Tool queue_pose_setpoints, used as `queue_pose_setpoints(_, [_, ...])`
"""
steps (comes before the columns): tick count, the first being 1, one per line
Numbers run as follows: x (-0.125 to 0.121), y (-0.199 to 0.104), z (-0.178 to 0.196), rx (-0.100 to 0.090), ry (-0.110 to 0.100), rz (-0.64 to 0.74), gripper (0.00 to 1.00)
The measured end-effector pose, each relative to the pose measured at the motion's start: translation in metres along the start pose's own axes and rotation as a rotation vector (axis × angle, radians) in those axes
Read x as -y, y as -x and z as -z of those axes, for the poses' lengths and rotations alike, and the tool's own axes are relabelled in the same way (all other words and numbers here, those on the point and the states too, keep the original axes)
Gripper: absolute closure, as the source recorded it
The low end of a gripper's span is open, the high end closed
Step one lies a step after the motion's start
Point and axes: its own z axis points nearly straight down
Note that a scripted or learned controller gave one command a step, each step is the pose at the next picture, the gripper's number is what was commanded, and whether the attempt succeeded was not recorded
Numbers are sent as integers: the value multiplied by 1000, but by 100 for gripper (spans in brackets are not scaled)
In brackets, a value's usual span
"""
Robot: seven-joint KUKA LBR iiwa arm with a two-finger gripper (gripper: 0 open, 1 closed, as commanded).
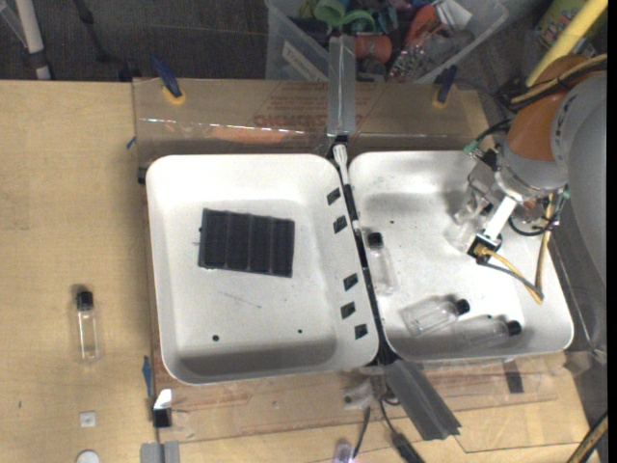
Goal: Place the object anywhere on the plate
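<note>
Camera view: two white bins side by side on my worktop (58, 210), split by a central divider (352, 258) with black clips along it. Left bin (174, 345) holds the plate (247, 242), a dark ribbed rectangle sitting left of centre, well apart from all four walls, with bare white floor all round it, most of it toward the near edge. Right bin (405, 177) holds three clear vials with black caps: first vial (378, 258) just beside the divider, lying lengthwise; second vial (434, 313) near the front wall, lying crosswise; third vial (487, 330) just right of it, close to the front rim. Open floor in the right bin's far-left corner and middle. My arm (554, 128) comes in from the right, orange band visible, over the right bin's far-right part. My tool (479, 222) hangs over that bin near the right wall, cables trailing beside it; something pale and see-through sits at its tip, but I cannot tell whether it is pinched or whether the tool is spread or pressed together. A fourth vial (87, 323) lies on the worktop left of the bins, well apart from them. Clear tub of coloured clutter (386, 8) beyond the far edge.
</note>
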Motion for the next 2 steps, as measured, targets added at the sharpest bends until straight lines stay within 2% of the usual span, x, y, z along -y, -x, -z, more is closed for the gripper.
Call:
queue_pose_setpoints(1, [68,19,0,-3,0,-321,100])
queue_pose_setpoints(2, [123,13,0,-3,-1,-565,100])
